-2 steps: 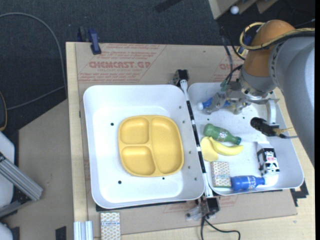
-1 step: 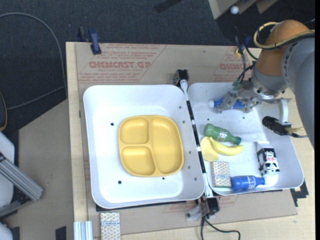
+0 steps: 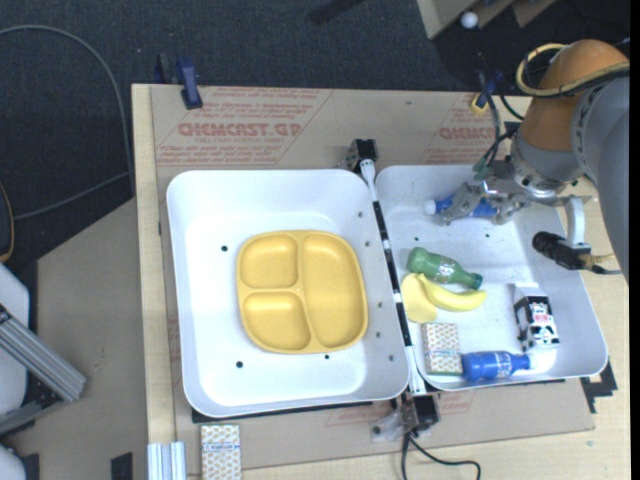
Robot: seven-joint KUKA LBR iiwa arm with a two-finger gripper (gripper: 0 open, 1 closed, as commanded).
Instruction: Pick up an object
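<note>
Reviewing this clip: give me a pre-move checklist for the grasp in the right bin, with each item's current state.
1. Gripper is over the right bin: ok, at its far end.
2. Something is between the fingers: cannot tell; a small white and blue item sits beside them.
3. Finger opening: cannot tell.
4. Other targets lie apart from the gripper: ok; green bottle, banana, blue bottle and black and white carton sit nearer the camera.
5. Yellow divided plate sits in the left bin, away from the arm: ok.
</note>
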